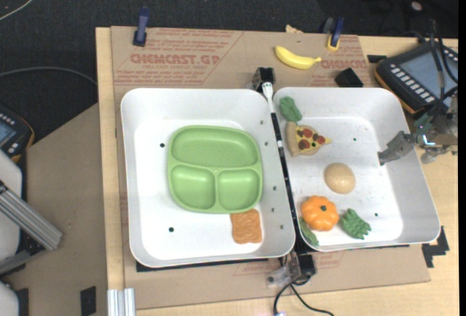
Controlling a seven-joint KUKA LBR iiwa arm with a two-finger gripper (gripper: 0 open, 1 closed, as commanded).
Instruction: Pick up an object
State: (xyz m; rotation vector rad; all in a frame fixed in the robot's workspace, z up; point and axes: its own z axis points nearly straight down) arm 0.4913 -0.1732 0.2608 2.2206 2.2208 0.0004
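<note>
The right bin [378, 107] holds a pizza slice [307, 139], a beige round bun [339, 178], an orange pumpkin [320, 212] and two green leafy pieces [290, 109] [355, 223]. My gripper [397, 148] reaches in over the right rim of this bin, at mid height. It is well to the right of the bun and touches none of the objects. In the left bin [138, 162] lie a green divided plate [215, 167] and, near the front, an orange waffle-like piece [247, 226].
A yellow banana [296, 57] lies on the cardboard behind the right bin. A black handheld pendant [415, 78] sits at the far right. Blue clamps [140, 27] [336, 32] hold the board's back edge.
</note>
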